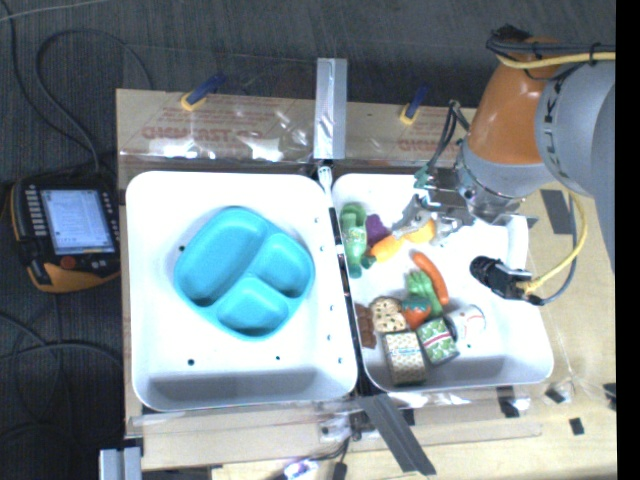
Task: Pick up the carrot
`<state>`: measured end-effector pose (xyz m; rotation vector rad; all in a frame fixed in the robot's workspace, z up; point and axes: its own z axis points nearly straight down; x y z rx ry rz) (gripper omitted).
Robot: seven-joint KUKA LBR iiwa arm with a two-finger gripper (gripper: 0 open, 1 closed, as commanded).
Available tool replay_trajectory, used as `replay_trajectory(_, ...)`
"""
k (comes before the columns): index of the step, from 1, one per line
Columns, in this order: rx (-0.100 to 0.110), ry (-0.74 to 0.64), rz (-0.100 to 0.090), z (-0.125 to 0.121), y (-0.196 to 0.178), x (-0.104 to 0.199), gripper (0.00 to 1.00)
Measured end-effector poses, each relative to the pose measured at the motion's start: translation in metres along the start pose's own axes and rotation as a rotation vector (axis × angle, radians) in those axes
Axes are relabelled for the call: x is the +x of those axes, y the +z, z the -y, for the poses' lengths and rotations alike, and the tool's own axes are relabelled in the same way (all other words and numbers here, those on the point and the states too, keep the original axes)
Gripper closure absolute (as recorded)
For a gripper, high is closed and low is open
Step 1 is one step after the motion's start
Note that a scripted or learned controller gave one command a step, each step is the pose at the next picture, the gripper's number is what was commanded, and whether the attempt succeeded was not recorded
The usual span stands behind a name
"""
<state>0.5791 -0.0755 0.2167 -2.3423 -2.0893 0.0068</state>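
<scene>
Orange and slim, the carrot (427, 268) lies tilted in the right bin (520, 353), near the middle of it, with its lower end touching a green leafy toy (424, 290) and a small red piece (415, 311) just below that. The gripper (432, 211) hangs over the upper part of the same bin, above and apart from the carrot, right beside a yellow toy (418, 233); its metal parts blur together there, so I cannot tell how it is set or whether anything is caught in it. To the left of the yellow toy sit a purple piece (377, 229), a small orange piece (383, 249) and a green cob-like toy (353, 234) lying along the bin's left wall. Lower in the bin are a brown cookie-like item (387, 315), a tan box (403, 356) and a green-and-red carton (438, 338), close together. The left bin (160, 368) holds a blue divided tray (245, 270), set at a slant near its middle. The arm (530, 108), with its orange band, reaches in from the right, and a black cable connector (495, 274) hangs over the right bin's right side
</scene>
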Motion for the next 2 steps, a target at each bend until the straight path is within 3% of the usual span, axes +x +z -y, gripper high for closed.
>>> replay_trajectory(1, 0.001, 0.019, 0.001, 0.023, 0.035, -0.017, 1.0)
replay_trajectory(2, 0.004, 0.422, 0.0, 0.066, 0.019, 0.011, 1.0)
